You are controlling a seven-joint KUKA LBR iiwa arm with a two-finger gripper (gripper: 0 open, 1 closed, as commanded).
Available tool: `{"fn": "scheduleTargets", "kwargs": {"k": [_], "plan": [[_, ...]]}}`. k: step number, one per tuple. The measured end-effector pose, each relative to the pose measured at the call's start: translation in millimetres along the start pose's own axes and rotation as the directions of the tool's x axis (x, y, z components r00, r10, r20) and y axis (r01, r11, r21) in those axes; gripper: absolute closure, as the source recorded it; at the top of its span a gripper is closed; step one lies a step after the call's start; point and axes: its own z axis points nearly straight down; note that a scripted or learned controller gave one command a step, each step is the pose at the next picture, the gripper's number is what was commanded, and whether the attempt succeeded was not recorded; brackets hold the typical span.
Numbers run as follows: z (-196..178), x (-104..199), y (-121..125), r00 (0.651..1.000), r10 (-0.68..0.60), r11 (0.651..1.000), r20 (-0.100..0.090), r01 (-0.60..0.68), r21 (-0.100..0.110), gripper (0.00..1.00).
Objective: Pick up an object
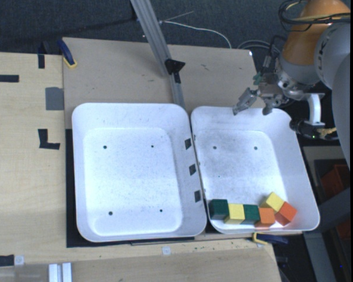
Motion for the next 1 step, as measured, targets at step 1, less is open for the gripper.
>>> {"fn": "scheduleTargets", "kwargs": {"k": [1], "plan": [[9.4,-51.0,2.8,1.000,0.005,1.000,0.002,-0.005,-0.001,0.00]]}}
